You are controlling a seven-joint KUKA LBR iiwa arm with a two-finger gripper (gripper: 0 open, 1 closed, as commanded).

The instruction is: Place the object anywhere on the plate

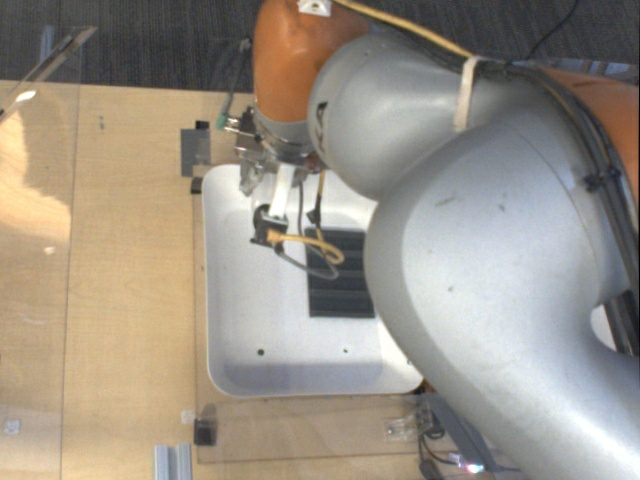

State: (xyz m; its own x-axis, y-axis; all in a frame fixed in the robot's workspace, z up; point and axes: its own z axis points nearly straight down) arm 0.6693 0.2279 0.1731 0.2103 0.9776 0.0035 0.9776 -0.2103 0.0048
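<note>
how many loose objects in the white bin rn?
1. A black ribbed slab lies on the white bin's floor, toward the view's right, its right edge under the arm. The arm covers much of the bench, so others may be hidden.

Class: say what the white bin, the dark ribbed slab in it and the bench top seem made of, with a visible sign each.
White bin: probably moulded plastic; smooth, matte, rounded corners. Dark ribbed slab: perhaps rubber or plastic; dull black, parallel ridges. Bench top: looks like pale wood or laminate; tan, soft sheen.
</note>
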